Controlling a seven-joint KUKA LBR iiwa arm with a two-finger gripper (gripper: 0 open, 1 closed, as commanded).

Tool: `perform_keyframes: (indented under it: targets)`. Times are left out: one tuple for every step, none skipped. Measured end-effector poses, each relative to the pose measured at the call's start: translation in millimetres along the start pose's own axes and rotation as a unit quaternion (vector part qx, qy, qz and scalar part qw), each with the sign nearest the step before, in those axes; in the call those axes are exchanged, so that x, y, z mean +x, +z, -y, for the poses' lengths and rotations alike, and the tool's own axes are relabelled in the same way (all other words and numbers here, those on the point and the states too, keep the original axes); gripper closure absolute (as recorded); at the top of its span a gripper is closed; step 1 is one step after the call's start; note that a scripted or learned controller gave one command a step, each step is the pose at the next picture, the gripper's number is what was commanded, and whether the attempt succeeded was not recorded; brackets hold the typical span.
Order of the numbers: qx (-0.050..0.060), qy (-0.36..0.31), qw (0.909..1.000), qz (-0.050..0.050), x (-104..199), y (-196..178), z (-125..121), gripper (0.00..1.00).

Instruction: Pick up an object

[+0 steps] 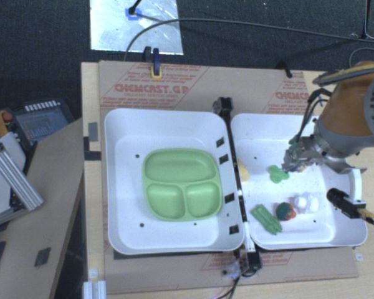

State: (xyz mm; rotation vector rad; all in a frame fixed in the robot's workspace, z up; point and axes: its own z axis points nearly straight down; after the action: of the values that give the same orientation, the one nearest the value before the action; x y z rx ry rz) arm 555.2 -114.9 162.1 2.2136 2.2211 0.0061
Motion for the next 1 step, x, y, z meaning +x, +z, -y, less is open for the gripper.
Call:
perform_keyframes:
  targets:
    - [0.0, 0.0, 1.0, 0.0, -7.1, -46.2, 1.2, 1.0]
